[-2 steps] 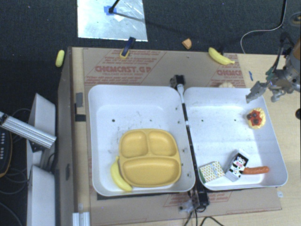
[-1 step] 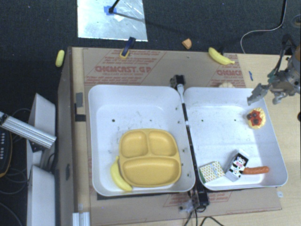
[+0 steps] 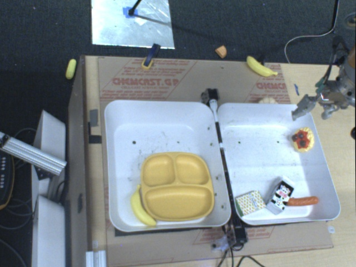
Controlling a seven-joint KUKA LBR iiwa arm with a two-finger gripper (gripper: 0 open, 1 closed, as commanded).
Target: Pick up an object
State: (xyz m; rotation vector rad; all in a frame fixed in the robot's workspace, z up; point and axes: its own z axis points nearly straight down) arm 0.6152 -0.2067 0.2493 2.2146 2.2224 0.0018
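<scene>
Currently the two-finger gripper (image 3: pixel 315 108) hangs over the far right rim of the right white bin (image 3: pixel 261 149), reaching in from the right edge of the view. Its two grey fingers (image 3: pixel 303 107) stand spread apart with nothing between them.

Nearest to the gripper, just below it inside the right bin, lies a small yellow-and-red toy food piece (image 3: pixel 303 139), apart from the fingers. Further below, along the bin's near edge, sit three items close together: an orange toy sausage (image 3: pixel 302 201), a black-and-white patterned small carton (image 3: pixel 281 196) touching the sausage's left end, and a green-and-tan small box (image 3: pixel 250 202) just left of that.

Well to the gripper's left, the left white bin (image 3: pixel 161 121) holds a yellow three-compartment plastic tray (image 3: pixel 177 185) and a yellow toy banana (image 3: pixel 140 206) tucked against the tray's left corner.

Outside the bins, on the cardboard above and left of the gripper, rests a second yellow toy banana (image 3: pixel 260 66); a small orange block (image 3: pixel 221 51) lies beyond it on the dark floor.

Count: two bins, two bananas, one tray, four small items in the right bin.
</scene>
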